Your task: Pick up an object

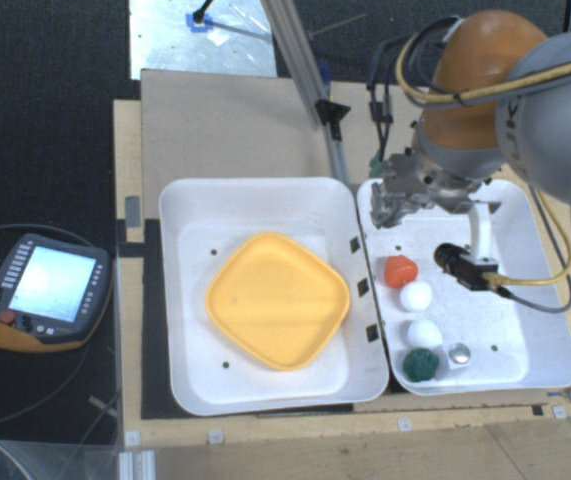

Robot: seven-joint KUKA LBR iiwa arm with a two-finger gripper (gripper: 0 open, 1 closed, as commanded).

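Camera view: tool (390,206) is seen low over the right bin's (525,363) upper-left corner; finger state cannot be told, probably nothing gripped. Red ball (400,271), two white balls (415,296), green object (422,364) and metal piece (459,352) are located below it. Yellow plate (278,300) is seated in the left bin (190,268).

No text, label, brand, number or sign could be read anywhere; the lit screen of the handheld control pendant (43,290), lying left of the table, was washed out to a pale glare, and any characters on it were too blurred to make out; the small buttons beside that screen were likewise too small to tell.
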